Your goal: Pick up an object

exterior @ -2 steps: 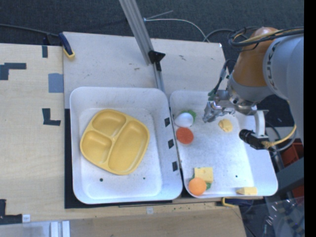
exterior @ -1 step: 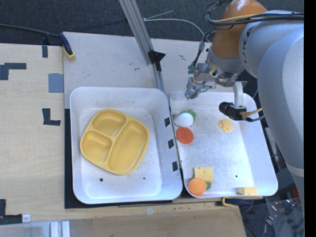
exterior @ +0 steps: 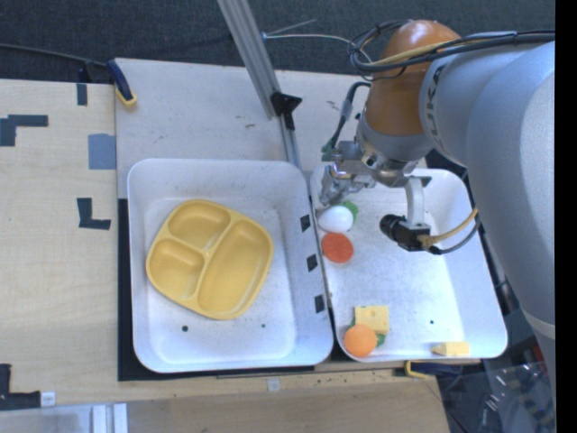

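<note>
My gripper (exterior: 339,188) reaches down into the far left corner of the right bin (exterior: 424,278), directly above a white egg-shaped object (exterior: 336,217) with a bit of green beside it. Just in front of that lies a red-orange round piece (exterior: 338,248). Near the bin's front edge sit an orange ball (exterior: 361,340), a yellow block (exterior: 372,317) and a small yellow wedge (exterior: 450,349). The grey arm with its orange band (exterior: 406,70) covers the bin's far right side.
The left bin (exterior: 162,332) holds a yellow divided plate (exterior: 210,258). A slanted metal pole (exterior: 248,39) rises behind the bins. A raised divider (exterior: 315,260) separates the two bins. A black cable fitting (exterior: 403,231) hangs from the wrist over the right bin.
</note>
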`<move>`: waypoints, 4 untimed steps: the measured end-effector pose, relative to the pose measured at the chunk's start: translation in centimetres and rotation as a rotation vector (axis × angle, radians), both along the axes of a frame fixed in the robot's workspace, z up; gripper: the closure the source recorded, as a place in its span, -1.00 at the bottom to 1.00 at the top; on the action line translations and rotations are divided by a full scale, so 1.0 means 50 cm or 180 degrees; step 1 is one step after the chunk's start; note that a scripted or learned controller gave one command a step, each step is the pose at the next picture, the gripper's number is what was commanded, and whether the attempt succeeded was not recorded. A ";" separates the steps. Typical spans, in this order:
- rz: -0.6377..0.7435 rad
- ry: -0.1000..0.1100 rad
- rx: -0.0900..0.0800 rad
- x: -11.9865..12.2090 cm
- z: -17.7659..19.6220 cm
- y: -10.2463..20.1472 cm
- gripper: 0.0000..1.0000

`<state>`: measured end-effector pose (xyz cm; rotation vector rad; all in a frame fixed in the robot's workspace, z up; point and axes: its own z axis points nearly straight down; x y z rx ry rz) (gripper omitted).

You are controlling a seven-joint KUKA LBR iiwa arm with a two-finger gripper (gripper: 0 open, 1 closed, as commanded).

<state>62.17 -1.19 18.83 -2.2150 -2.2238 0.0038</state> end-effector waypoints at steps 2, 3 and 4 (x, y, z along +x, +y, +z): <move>-0.0002 -0.0006 0.0001 -0.037 -0.001 0.145 1.00; -0.0033 0.0008 -0.0010 -0.134 0.000 0.002 1.00; 0.0002 -0.0032 -0.0001 -0.010 0.088 0.050 1.00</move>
